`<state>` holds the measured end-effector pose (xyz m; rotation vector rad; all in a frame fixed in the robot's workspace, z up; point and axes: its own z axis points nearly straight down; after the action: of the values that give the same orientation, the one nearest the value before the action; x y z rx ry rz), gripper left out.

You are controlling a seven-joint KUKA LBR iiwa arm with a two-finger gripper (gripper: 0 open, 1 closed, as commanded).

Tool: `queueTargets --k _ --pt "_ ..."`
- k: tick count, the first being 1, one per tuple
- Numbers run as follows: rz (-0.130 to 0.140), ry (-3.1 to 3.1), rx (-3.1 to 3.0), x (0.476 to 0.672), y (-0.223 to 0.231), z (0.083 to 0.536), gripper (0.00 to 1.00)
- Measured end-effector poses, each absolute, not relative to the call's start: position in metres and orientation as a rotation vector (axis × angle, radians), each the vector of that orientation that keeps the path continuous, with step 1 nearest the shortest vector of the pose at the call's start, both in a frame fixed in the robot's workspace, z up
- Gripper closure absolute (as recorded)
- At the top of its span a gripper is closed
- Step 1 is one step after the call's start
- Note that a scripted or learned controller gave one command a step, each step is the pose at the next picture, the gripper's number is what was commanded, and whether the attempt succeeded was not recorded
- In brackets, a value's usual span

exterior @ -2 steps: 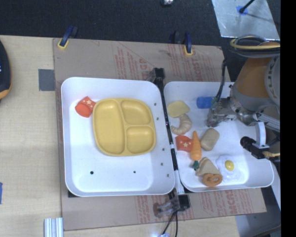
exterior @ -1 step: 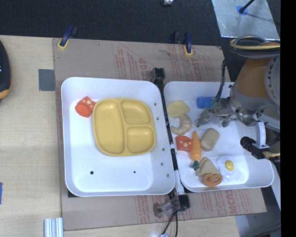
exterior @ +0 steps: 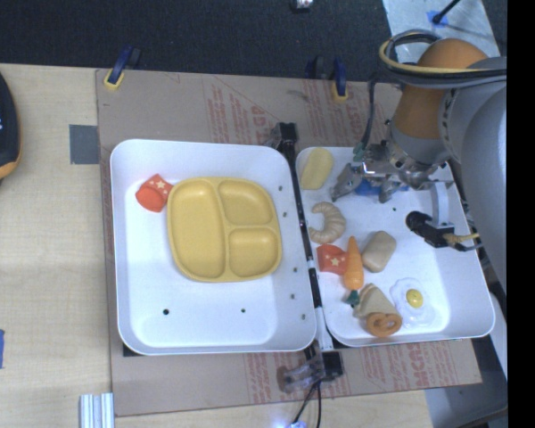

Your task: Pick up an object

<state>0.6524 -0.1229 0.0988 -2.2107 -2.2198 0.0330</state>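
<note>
My gripper (exterior: 367,185) hovers over the far end of the right bin (exterior: 464,315), fingers spread open with no object between them. Just to its left lies a pale yellow block (exterior: 316,168). Nearer the camera in the same bin are a croissant (exterior: 328,222), a tan lump (exterior: 379,250), a red strawberry piece (exterior: 332,258), an orange carrot (exterior: 354,264), a fried egg (exterior: 413,298) and a brown-and-orange piece (exterior: 378,314). The left bin (exterior: 205,328) holds a yellow divided plate (exterior: 223,228) and a red piece (exterior: 152,193) beside it.
The two bins meet at a black-hinged divider (exterior: 305,248). Bare white floor shows at the right bin's right side and along the left bin's near edge. The arm's grey body (exterior: 477,141) rises over the right bin's far right corner.
</note>
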Motion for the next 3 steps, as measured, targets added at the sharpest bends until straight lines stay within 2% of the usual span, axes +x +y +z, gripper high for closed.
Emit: queueTargets --k 1,2,3 --pt "0.004 -2.222 -2.224 0.6560 -0.1983 0.1154 0.00" --pt "0.007 -2.228 -2.212 0.6560 -0.1949 0.1247 1.00" --pt "0.008 -2.232 -2.208 0.6562 -0.1946 0.1254 0.00"
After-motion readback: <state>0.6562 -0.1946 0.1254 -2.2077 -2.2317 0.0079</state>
